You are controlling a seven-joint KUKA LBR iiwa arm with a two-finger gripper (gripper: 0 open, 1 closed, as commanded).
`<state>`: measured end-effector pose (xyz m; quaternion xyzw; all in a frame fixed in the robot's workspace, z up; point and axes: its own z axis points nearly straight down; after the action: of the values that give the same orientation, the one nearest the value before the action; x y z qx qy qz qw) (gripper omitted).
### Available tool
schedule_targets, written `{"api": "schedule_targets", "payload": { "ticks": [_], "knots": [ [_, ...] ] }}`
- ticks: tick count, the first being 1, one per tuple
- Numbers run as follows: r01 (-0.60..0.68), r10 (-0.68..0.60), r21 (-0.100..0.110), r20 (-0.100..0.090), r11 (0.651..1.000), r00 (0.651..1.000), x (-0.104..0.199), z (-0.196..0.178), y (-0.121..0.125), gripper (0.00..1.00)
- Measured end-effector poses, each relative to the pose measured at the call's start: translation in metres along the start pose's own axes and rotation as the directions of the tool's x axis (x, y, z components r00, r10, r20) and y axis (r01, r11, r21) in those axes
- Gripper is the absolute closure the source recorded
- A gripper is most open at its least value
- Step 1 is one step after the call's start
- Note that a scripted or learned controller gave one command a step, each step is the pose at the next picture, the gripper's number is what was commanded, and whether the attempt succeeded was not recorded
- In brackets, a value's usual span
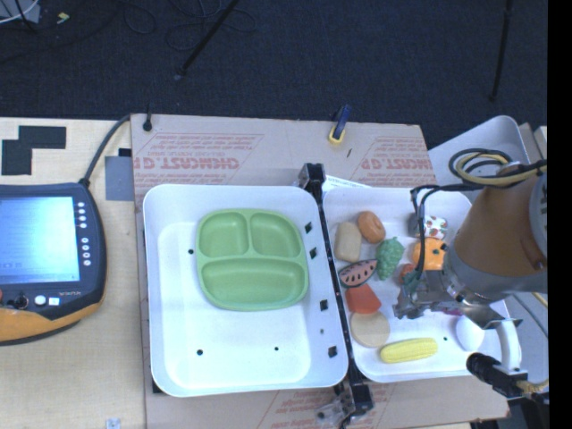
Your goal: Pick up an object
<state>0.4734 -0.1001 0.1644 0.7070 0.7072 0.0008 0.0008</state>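
1. The loose things all lie in the right bin: a red piece near the middle, a watermelon slice touching its upper edge, and broccoli just right of the slice
2. Further up the bin, a tan lump lies beside an orange-brown lump
3. Lower down, a pale round piece lies just below the red piece, and a corn cob lies on its side near the bin's front wall
4. A white egg lies right of the cob, and an orange block lies right of the broccoli
5. The gripper is low in this bin, just right of the red piece and above the cob; nothing is seen in its grasp, and I cannot tell whether it is spread or closed
6. The arm reaches in from the right over the bin's far side
7. The left bin holds a green divided tray, lying flat in its upper half
8. Both bins lie on cardboard on the surface, with a handheld screen unit well to the left
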Motion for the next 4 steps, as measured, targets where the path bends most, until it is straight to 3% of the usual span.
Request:
{"api": "schedule_targets", "payload": {
  "ticks": [1, 2, 3, 4],
  "knots": [
    [-0.001, 0.001, 0.0, 0.0, 1.0, 1.0, -0.008, -0.048, -0.005, 1.0],
    [0.0, 0.0, 0.003, 0.0, 1.0, 1.0, -0.009, -0.064, -0.004, 1.0],
    [0.004, -0.004, 0.005, -0.002, 1.0, 1.0, 0.029, -0.053, 0.032, 1.0],
    [0.002, -0.002, 0.005, -0.001, 1.0, 1.0, 0.042, -0.066, 0.035, 1.0]
  ]
}}
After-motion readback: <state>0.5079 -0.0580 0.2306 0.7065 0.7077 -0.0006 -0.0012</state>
